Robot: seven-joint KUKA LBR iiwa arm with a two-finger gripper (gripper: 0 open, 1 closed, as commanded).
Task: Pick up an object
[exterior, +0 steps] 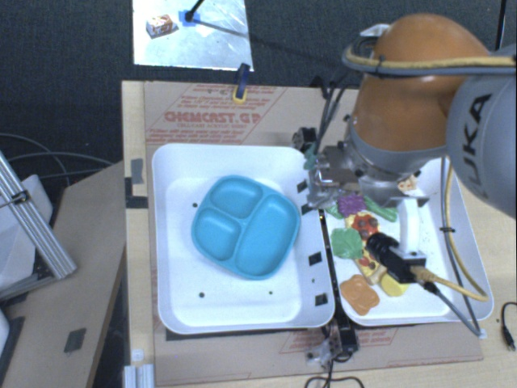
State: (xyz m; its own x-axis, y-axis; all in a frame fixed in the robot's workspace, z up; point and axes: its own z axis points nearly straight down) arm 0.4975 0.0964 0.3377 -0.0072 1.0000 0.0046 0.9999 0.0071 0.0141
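Nearest in the right bin (475,275) is an orange toy (359,294). Just past it is a green toy (347,242), then purple grapes (350,205). These small toys lie close together along the left side of this bin, and they are the things to pick.

The gripper (329,191) hangs over the wall between the two bins, just left of the grapes. The arm's body hides it from above, so I cannot tell if it is wide or narrow, or if it has a toy.

The left bin (174,297) holds a blue plate (245,226) with three parts.

The big arm (420,79) covers the far half of the right bin. Its grey side shows the letters "UKA".

Past the bins, the cardboard (266,103) has red writing: "CHEMCAST GP". A yellow and blue clip (240,83) sits on its far edge.

Farthest is a shiny sheet (210,39) with a small box (161,27) on it.
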